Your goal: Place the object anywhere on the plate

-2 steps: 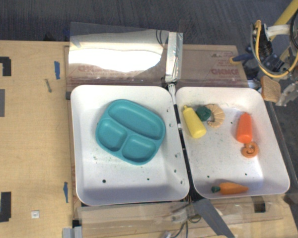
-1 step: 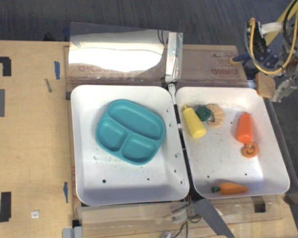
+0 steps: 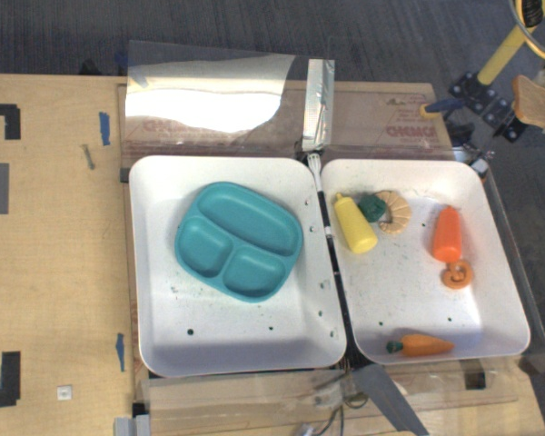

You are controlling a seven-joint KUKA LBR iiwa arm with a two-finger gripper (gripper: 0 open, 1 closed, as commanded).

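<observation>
From the camera above, two white bins sit side by side on the bench. The left bin [image 3: 154,316] holds a teal plate [image 3: 239,240] with three sections. It lies flat near the middle of that bin.

The right bin [image 3: 490,316] holds the toys. A yellow bottle [image 3: 354,223] lies at the far left of this bin, touching a small green thing [image 3: 373,207] and a tan round piece [image 3: 395,212]. An orange bottle [image 3: 447,234] lies toward the right, with an orange ring [image 3: 455,275] just beside its near end. A toy carrot [image 3: 421,344] lies along the near wall.

Any of these could be the object to move. They look like light, hard plastic, smooth and a bit slippery. The yellow bottle seems easiest to pinch across its middle.

The gripper's state cannot be told.
</observation>
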